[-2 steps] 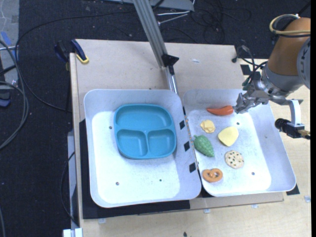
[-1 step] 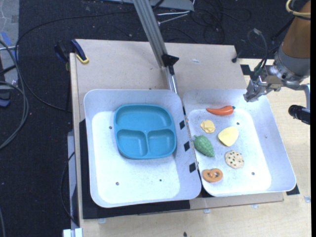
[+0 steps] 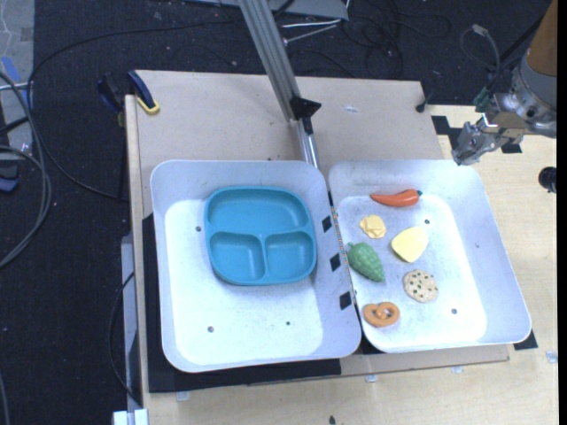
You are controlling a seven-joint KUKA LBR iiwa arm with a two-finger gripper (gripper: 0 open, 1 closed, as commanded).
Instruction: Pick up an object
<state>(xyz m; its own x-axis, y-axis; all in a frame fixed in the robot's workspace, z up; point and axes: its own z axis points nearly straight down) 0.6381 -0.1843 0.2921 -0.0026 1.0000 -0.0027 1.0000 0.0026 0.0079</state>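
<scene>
Toy foods, among them an orange carrot [image 3: 395, 198], lie unpicked in the right bin [image 3: 496, 273], while the tool [image 3: 467, 149] hovers just beyond that bin's far corner, grasp state unclear.

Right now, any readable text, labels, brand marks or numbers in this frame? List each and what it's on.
None readable.
Blue divided plate in the left bin: plain, no marking.
Toy foods in the right bin, such as the cookie and pretzel: no print.
Gripper: too small and blurred to show any label.
</scene>
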